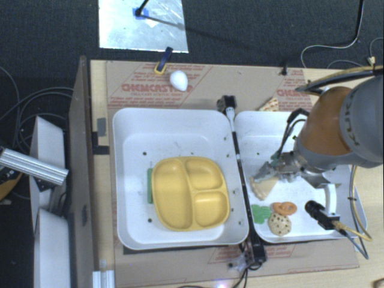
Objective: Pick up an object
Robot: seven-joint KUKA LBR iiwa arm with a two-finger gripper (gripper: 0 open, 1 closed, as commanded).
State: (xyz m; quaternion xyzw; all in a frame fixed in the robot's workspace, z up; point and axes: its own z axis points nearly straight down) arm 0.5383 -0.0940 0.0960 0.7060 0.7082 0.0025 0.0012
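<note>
Hovered low in the right white bin (288, 122), jaws (273, 171) just over the pale tan wedge-shaped piece (264, 188) at lower centre-right of the frame; could not tell whether clenched or released. Nothing visibly lifted; grasp and raise apparently left.

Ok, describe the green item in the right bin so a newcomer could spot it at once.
Find the right bin, the one the arm reaches into. Along its front edge, nearest the divider, lies the small flat green piece. It is that bin's sole green item, left of the speckled cookie and the orange pretzel.
</note>
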